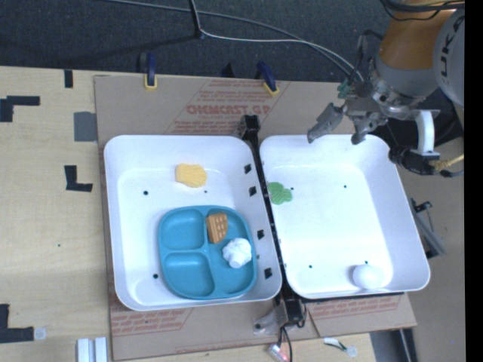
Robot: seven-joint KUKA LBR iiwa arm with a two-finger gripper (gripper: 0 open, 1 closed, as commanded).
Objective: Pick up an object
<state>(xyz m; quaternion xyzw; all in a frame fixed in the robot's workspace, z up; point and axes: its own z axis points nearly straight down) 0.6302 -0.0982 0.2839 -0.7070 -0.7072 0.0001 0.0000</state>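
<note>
My gripper [341, 129] hangs open above the far edge of the right bin [392, 202], its two dark fingers [323, 123] spread apart with nothing between them. A small green object [280, 194] lies at the right bin's left side, well below and left of the gripper. A white ball [369, 276] rests near that bin's front right corner. In the left bin [128, 202] a yellow piece [191, 175] lies on the floor. A blue divided tray [177, 270] there holds a brown waffle-like piece [217, 227] and a white lump [237, 253].
The two bins meet along a black hinged seam [260, 202]. Blue and yellow clamps [266, 79] pin the cardboard sheet at the back. A cable [226, 29] runs across the dark background toward the arm [423, 36].
</note>
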